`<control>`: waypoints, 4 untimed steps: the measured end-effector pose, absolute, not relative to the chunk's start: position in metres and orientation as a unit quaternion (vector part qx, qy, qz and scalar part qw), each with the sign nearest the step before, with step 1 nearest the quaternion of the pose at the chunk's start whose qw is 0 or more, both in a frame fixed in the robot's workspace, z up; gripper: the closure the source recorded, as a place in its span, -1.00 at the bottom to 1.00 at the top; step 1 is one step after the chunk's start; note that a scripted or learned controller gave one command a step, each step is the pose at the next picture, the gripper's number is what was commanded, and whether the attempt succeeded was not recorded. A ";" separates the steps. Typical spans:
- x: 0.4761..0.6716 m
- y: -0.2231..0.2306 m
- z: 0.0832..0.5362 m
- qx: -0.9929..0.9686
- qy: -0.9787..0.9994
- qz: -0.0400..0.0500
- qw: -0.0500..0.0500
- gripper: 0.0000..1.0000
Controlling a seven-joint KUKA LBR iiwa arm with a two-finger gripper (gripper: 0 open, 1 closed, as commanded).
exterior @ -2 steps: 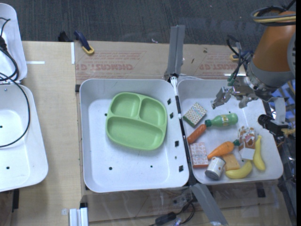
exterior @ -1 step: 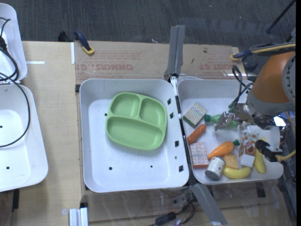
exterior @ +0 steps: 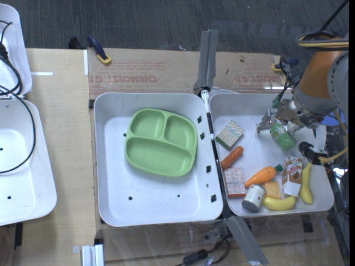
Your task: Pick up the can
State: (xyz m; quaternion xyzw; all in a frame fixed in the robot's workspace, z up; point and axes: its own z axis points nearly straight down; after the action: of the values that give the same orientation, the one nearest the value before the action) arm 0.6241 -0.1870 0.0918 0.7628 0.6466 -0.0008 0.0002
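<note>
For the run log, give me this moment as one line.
gripper: over right bin, at green bottle | can: on its side, front of right bin, untouched | task: pending

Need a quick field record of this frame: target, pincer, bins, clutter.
target: can, on its side, front of right bin
pincer: over right bin's back, a green item at it; grip unclear
near can: banana, carrot, red box
left bin: holds green tray
can held: no
</note>
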 end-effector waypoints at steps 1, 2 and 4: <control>0.660 -0.191 0.183 0.641 0.767 0.000 0.002 -1.00; 0.652 -0.161 0.188 0.560 0.828 0.000 0.001 -1.00; 0.653 -0.161 0.198 0.560 0.828 0.000 0.002 -1.00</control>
State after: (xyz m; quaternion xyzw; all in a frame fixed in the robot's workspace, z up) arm 0.6531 -0.1613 0.1978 0.5604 0.8282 0.0000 0.0024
